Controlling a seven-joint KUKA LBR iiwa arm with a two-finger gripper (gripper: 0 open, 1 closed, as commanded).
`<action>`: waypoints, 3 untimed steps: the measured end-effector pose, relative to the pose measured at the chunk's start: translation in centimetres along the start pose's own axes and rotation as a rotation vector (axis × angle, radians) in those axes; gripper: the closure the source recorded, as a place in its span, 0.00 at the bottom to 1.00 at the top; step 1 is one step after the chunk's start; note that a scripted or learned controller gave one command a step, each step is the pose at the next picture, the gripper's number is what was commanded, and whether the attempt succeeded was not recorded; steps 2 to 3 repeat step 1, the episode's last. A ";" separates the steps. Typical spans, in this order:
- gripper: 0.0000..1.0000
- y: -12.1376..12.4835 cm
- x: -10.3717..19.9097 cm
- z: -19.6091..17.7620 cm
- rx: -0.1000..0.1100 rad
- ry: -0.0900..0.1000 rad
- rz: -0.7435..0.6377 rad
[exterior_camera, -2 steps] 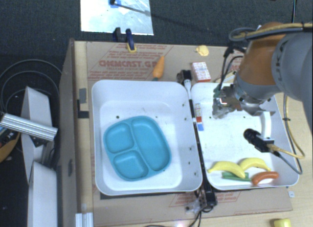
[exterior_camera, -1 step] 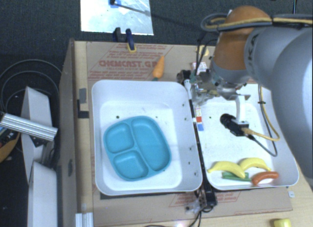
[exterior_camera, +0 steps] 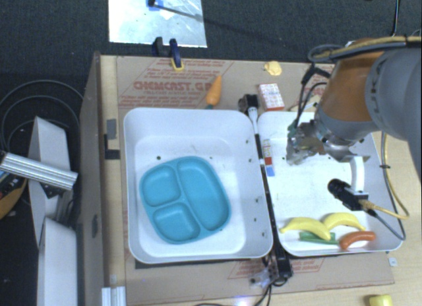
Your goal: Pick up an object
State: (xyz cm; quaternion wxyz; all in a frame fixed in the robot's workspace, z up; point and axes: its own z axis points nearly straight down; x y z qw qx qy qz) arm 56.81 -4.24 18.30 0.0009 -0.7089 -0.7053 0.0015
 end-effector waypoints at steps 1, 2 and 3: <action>1.00 4.0 6.4 -0.2 -0.008 0.001 -0.015; 1.00 4.0 6.4 -0.2 -0.008 0.001 -0.015; 1.00 4.0 6.4 -0.2 -0.008 0.001 -0.015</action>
